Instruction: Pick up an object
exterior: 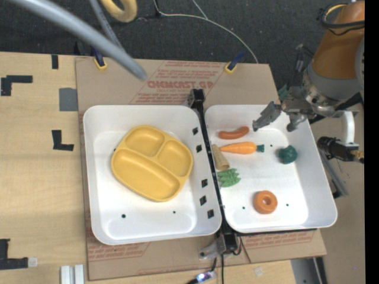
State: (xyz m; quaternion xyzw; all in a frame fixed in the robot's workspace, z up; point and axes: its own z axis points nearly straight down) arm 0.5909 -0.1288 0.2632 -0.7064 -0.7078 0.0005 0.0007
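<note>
On your left, the left bin (95, 176) holds a yellow divided plate (153, 162) with three compartments, lying flat and a little turned. Moving right past the black divider (207, 164), you find the right bin (320, 212) with the small things to pick from. A tan cone-shaped piece (220, 158) and a leafy green piece (229, 177) lie just beside the divider. Next come a red sausage (234, 133) and, just below it, an orange carrot (240, 148) with a green tip, both lying crosswise. An orange ring (266, 201) sits nearer the front, well apart from them. A dark green lump (288, 154) rests toward the right wall. Above the bin's back right corner you see the end effector (278, 119): its two fingers are spread apart, gripping nothing and touching none of the pieces.
</note>
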